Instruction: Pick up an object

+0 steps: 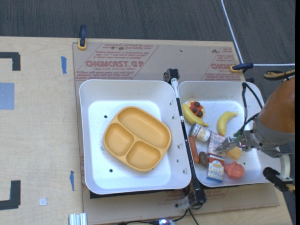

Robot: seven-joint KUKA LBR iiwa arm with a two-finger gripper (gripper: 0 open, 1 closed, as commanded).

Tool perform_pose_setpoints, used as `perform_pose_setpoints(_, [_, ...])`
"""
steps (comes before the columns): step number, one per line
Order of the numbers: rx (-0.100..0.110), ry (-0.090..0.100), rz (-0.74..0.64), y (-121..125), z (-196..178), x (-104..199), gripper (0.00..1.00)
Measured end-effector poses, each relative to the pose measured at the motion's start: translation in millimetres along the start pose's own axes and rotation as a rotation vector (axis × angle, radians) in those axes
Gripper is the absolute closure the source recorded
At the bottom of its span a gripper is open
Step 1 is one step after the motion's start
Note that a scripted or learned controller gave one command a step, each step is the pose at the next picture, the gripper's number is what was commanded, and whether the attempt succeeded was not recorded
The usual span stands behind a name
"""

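Two white bins side by side on tabletop (pixel 37 139). Left bin (pixel 93 107), centre frame, holding yellow divided plate (pixel 136 138). Right bin (pixel 220 89), right of centre, crowded: banana (pixel 226 121) upper middle, yellow toy with red and dark bits (pixel 193 110) upper left, jar (pixel 201 133) below that, carrot (pixel 193 147) along left wall, small carton (pixel 215 168) lower middle, red tomato (pixel 235 170) beside carton, yellow piece (pixel 234 153) just above tomato. Arm (pixel 279 121) entering from right edge, orange band showing. Tool (pixel 226 146) low in right bin, tips over flat packet (pixel 216 142), near yellow piece. Cannot tell if tips apart or together; nothing seen clamped.
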State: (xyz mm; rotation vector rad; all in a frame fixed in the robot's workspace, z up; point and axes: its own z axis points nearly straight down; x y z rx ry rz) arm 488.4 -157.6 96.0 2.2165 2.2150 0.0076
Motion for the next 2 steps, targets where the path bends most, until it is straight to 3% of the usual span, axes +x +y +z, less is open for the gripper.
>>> perform_pose_setpoints(1, [-0.002,-0.003,0.0,0,-10,-1,1.0])
perform_pose_setpoints(2, [0.007,0.003,-0.003,-7,-89,70,1.0])
